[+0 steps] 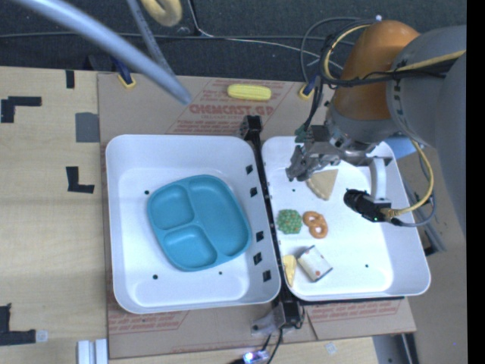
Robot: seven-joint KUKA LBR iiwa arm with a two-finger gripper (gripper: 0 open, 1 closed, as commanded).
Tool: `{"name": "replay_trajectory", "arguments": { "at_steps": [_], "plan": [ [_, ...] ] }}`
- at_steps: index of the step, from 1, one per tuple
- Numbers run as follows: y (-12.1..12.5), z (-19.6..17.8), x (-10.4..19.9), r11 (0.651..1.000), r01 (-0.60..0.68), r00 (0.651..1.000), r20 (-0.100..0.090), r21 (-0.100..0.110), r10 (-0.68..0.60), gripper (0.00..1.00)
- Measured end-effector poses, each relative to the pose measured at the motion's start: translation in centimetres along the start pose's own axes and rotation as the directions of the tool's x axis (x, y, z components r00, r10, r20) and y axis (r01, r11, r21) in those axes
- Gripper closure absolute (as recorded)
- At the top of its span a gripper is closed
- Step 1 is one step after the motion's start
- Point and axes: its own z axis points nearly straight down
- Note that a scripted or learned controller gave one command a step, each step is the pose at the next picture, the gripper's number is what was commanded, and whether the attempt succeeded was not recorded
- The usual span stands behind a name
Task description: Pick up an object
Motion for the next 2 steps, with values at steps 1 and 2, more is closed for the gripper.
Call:
{"name": "replay_trajectory", "arguments": {
  "at_steps": [1,2],
  "plan": [
    [-0.5,-1.0,5.5,1.0,0.001,1.0,0.0,-0.001,-0.001,1.0],
    [-1.4,0.3,10.6,1.0,0.0,1.0,0.002,0.002,0.0,1.0]
  ]
}}
